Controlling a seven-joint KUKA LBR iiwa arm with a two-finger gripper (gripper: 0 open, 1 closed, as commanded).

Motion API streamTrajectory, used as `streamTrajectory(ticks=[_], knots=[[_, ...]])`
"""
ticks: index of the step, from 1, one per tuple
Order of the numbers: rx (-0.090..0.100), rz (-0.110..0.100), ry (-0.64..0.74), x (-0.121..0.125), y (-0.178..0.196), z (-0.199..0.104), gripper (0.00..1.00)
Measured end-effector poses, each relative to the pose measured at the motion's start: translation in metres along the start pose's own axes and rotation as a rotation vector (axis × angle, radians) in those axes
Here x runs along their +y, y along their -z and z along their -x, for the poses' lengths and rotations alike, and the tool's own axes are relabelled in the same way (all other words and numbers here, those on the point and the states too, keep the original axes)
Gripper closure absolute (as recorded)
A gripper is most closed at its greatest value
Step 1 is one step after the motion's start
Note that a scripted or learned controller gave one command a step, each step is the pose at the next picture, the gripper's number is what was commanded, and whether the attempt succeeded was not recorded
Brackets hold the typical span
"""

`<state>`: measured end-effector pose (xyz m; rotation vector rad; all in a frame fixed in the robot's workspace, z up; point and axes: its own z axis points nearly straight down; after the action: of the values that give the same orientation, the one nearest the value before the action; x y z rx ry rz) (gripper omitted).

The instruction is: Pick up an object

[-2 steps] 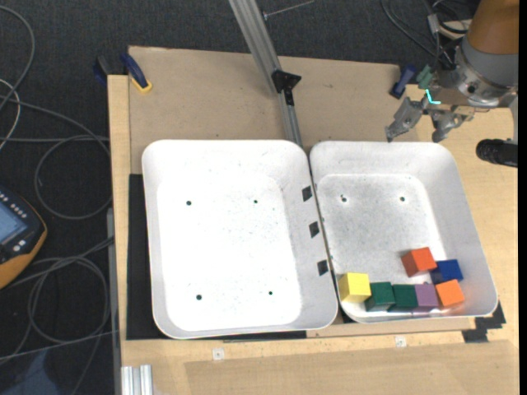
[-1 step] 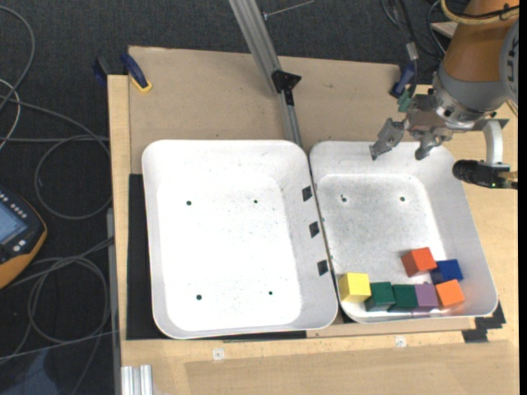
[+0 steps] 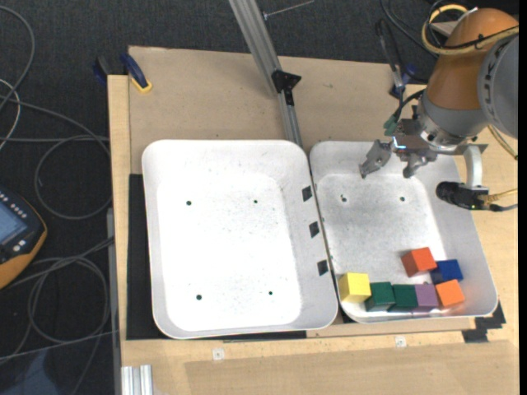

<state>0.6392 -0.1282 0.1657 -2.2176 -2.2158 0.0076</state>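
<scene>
Several small blocks crowd the near edge of the right bin (image 3: 370, 220): a yellow block (image 3: 356, 285), two green blocks (image 3: 393, 295), a purple block (image 3: 426, 295), an orange block (image 3: 450, 292), a blue block (image 3: 448, 271) and a red-orange block (image 3: 419, 260). My gripper (image 3: 390, 164) hangs above the far end of the same bin, open, with nothing between its fingers. It is well away from the blocks.
The left bin (image 3: 165, 220) lies beside the right one. A slanted metal bar (image 3: 263, 52) crosses the bench behind the bins. Cables and a device lie on the floor at the left.
</scene>
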Motion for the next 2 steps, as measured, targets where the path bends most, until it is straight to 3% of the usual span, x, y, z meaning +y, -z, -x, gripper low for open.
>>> streamTrajectory(ticks=[1, 2], knots=[[0.0, 0.001, 0.001, -0.001, -0.045, -0.007, 0.0], [0.0, 0.01, 0.001, 0.001, -0.03, -0.007, 1.0]])
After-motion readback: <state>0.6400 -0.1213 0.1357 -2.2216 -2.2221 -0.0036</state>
